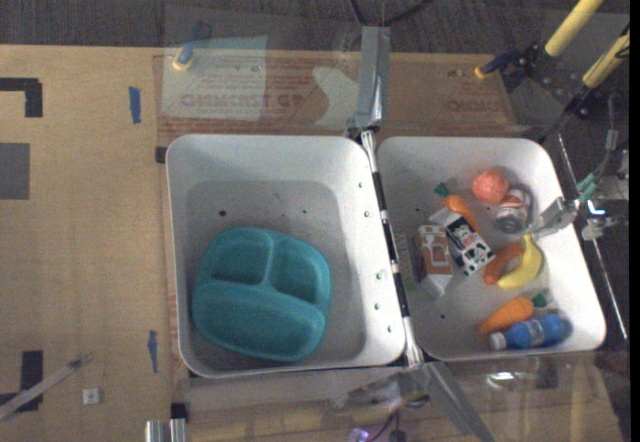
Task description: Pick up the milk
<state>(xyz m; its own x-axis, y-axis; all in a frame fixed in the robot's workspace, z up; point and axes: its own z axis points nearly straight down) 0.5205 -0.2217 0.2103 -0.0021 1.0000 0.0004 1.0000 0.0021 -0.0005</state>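
Starting at the left, we see the left bin point(190, 170) holding a teal divided plate point(261, 293) toward its near side, with bare white floor behind it; none of this bears on the pick. Crossing the divider rim into the right bin point(400, 170), we meet the milk point(467, 242), which we take to be the small carton with black-and-white cow patches, lying tilted near the bin's middle, touching a brown-and-white carton point(435, 252) on its left and with an orange carrot point(459, 206) just behind it. Further right lie a banana point(524, 268) and a second carrot point(503, 263), close beside the milk, then a pink ball point(490, 185), a small can point(513, 207), and nearer the front another carrot point(511, 313) and a blue bottle point(531, 332). At the bin's right rim we see the gripper point(560, 215), hanging apart from the milk; whether it is spread or closed we cannot tell, and nothing appears in it. We judge the approach step is in hand: the next move calls for travelling left over the banana and descending on the carton. Room is tight on both flanks, so neighbours may get nudged.
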